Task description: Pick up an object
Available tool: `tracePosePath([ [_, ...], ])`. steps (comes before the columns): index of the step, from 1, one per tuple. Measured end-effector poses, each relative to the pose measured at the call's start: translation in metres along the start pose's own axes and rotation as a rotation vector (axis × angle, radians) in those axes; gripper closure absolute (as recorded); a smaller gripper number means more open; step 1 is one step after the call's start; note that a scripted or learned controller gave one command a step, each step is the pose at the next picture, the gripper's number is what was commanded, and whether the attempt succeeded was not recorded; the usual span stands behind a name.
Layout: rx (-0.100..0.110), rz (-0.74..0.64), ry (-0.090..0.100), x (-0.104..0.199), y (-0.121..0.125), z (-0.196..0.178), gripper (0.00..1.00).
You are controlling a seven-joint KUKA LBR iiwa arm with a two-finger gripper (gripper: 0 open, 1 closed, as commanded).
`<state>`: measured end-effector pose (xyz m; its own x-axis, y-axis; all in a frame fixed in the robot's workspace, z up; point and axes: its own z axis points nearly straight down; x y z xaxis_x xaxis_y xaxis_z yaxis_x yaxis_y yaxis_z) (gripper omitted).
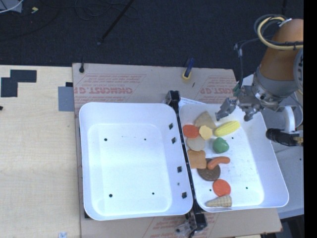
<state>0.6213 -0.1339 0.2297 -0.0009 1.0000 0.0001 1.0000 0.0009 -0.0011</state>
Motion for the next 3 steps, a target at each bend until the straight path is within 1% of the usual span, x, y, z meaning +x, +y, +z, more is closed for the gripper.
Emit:
tracePosePath([
  [1,0.004,-0.001,0.004,0.041,0.01,0.149,0.0],
  [2,-0.002,0.003,0.002,0.038,0.012,0.129,1.0],
  [3,-0.007,-0.006,0.002,0.106,0.025,0.036,1.0],
])
